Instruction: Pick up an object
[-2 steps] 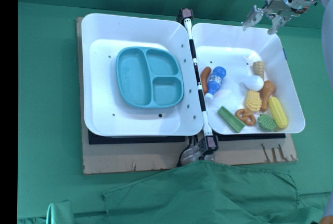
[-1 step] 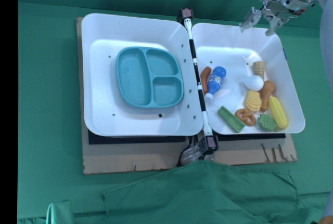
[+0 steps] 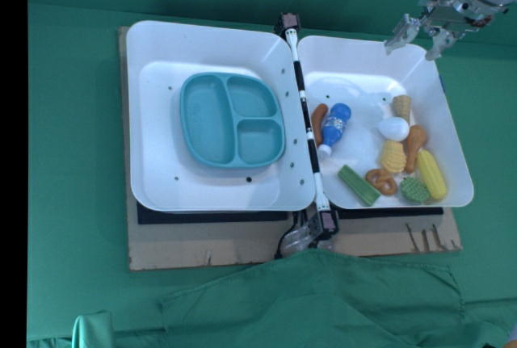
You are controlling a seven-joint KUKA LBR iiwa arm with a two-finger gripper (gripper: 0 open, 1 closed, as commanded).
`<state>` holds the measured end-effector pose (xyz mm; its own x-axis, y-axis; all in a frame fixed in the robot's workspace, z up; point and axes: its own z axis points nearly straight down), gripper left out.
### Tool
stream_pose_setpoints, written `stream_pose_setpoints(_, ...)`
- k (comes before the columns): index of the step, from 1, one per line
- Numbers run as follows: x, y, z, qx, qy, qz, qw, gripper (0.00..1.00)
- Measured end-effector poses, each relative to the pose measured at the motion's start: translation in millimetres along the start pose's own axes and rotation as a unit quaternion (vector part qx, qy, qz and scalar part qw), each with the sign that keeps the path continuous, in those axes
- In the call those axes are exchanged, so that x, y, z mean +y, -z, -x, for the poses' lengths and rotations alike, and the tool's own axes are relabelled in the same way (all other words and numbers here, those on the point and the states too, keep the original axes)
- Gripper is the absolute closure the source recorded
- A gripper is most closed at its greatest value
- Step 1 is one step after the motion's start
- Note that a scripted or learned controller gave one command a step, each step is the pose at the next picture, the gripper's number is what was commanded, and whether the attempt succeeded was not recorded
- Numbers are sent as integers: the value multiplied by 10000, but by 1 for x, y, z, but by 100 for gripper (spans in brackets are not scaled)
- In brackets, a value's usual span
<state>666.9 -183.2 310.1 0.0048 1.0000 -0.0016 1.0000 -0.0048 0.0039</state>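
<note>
**A:** What lies nearest the camera?

**B:** Green cloth (image 3: 323, 298) bunched along the front of the tabletop (image 3: 73, 177), then a cardboard sheet (image 3: 202, 245) under two white bins. The left bin (image 3: 161, 56) holds a teal divided plate (image 3: 233, 119). The right bin (image 3: 452, 177) holds the toys, crowded at its near right side: a green stick (image 3: 358, 185), a pretzel (image 3: 381, 180), a green leafy piece (image 3: 415, 190), two corn cobs (image 3: 430, 173), a drumstick (image 3: 414, 144), a white egg (image 3: 393, 128). A blue bottle (image 3: 334, 125) and a sausage (image 3: 319, 122) lie by the divider (image 3: 303, 108).

**A:** And the arm?

**B:** Farthest back. The gripper (image 3: 420, 35) hangs above the right bin's far rim, well apart from every toy. Its fingers (image 3: 400, 33) are spread apart, grasping nothing.

**A:** What might go wrong?

**B:** I judge the crowding the main risk: the toys on the right touch or nearly touch, so the fingers could land on a neighbour, nudge the pile, or close on two things. The egg is smooth and round and may squirt out.

**A:** Any open room?

**B:** Yes. The right bin's far floor is bare, and the bottle has free space on its right. Toys near the right wall leave little clearance.
</note>
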Motion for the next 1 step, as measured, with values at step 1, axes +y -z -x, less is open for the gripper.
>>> stream_pose_setpoints(1, -12, 81, 4, -18, 7, 52, 10000, 0)
